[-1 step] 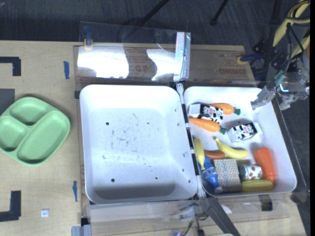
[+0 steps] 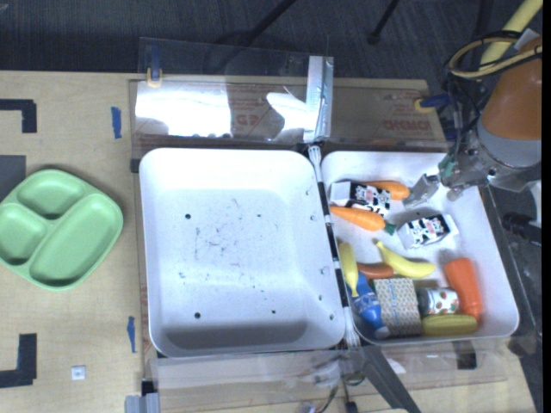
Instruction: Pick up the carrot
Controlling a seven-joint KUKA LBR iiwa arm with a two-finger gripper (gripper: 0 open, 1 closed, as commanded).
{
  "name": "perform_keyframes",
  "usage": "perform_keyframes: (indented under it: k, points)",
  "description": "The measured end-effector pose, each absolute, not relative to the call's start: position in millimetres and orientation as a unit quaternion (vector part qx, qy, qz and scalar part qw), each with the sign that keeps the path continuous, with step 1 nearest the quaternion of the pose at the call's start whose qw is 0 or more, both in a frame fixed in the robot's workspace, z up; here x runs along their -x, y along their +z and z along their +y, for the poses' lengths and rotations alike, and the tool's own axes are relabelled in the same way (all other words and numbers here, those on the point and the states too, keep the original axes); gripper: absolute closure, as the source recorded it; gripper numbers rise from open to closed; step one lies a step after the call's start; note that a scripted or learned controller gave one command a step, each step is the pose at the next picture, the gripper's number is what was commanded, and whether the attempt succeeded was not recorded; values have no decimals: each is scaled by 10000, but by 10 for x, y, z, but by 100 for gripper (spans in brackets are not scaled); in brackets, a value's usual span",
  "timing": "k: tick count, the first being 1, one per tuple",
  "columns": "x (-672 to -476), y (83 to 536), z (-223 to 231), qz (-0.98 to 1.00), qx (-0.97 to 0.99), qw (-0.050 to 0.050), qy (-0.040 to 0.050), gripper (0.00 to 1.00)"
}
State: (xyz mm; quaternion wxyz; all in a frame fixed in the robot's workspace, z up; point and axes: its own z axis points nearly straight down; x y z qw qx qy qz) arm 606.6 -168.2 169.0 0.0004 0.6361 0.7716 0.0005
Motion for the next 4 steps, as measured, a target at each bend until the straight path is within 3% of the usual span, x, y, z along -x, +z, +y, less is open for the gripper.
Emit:
perform_keyframes:
  k: [1, 2, 3, 4]
  points:
    - [-6385, 1576, -1533, 8170, -5767, 24, 11, 0]
    - [-6659, 1162, -1482, 9022, -4313, 66, 27, 0]
    - [-6639, 1072, -1686, 9350, -3544, 56, 76, 0]
    - [-6521, 1405, -1334, 9688, -2479, 37, 11, 0]
